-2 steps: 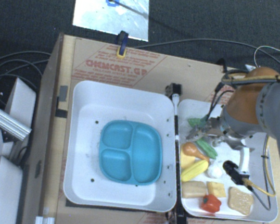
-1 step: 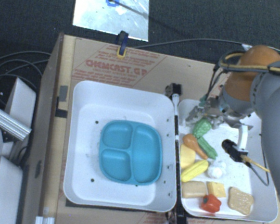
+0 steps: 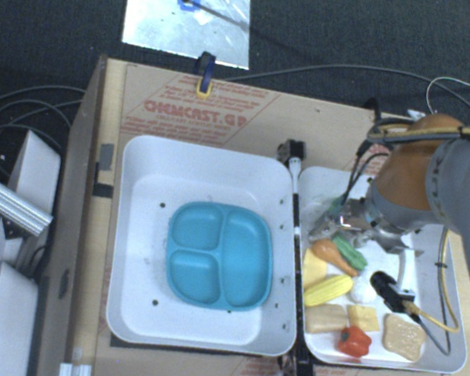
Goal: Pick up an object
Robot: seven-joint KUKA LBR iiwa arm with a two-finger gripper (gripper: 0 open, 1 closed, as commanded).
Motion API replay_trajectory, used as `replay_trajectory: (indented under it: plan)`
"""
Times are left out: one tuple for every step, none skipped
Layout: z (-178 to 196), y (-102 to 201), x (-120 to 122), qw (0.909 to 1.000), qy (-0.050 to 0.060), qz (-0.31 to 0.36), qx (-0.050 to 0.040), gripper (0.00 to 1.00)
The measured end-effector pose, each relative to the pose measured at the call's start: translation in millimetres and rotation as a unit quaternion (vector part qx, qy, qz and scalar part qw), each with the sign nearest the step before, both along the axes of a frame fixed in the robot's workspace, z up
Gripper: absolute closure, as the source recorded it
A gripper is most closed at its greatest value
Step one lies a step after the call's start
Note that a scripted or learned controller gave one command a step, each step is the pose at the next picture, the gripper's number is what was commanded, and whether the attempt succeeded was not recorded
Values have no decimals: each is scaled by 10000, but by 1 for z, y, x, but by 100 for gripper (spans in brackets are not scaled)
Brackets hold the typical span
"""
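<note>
The arm (image 3: 450,172) reaches in over the right bin (image 3: 443,353), its claw (image 3: 347,220) low at the bin's upper left; whether it is spread or pressed together cannot be told. Just below it lie a green vegetable (image 3: 350,252) and a carrot (image 3: 330,255), then a corn cob (image 3: 328,289), a red pepper (image 3: 354,341) and bread (image 3: 403,337). The left bin (image 3: 134,238) holds a blue divided plate (image 3: 219,255).

From my remote station it read as a robotics lab: loose cables (image 3: 26,110) trailed over dark carpet (image 3: 33,9), a printed board (image 3: 196,108) covered the table, and two white bins (image 3: 138,212) sat clamped together.
</note>
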State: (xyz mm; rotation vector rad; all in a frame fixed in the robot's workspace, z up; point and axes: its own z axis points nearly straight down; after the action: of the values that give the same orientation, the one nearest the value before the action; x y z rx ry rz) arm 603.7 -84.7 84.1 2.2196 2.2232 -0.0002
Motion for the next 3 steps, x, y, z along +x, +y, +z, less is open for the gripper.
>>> replay_trajectory:
  plan:
    - [3, -3, -40, 10000, -1, -3, 1, 0]
    - [0, -2, -54, 10000, 2, -4, 3, 0]
    - [1, 1, 30, 10000, -17, 11, -2, 0]
